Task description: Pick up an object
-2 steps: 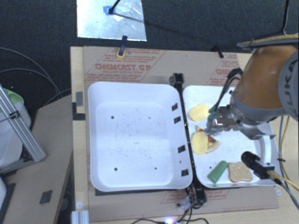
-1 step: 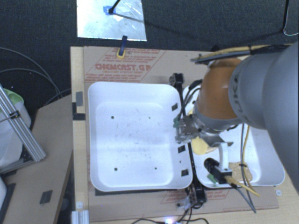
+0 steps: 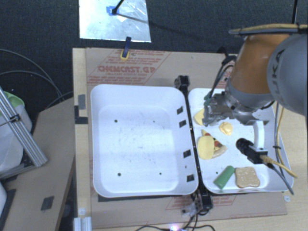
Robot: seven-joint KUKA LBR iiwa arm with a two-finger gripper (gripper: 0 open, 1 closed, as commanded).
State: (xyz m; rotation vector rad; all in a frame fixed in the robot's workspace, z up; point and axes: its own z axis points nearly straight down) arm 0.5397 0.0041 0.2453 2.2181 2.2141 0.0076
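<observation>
The right bin (image 3: pixel 278 186) holds several toy foods. A green cylinder (image 3: pixel 224 176) lies near its front edge, with a brown slice of bread (image 3: pixel 247 177) just to its right. A yellow piece on a pizza-like slice (image 3: pixel 208 147) sits in the middle. A small yellow shell-shaped piece (image 3: pixel 225 127) lies further back, and another yellow piece (image 3: pixel 198 116) peeks out by the bin's left wall. My gripper (image 3: pixel 210 121) hangs low over the back left part of this bin, between the two yellow pieces, with the arm covering what lies under it.
The left bin (image 3: pixel 139 138) stands beside the right one, parted by a black hinge strip with clips (image 3: pixel 188 129). Both rest on a cardboard sheet (image 3: pixel 130 66). A shiny metal plate (image 3: pixel 114 13) lies beyond the bench.
</observation>
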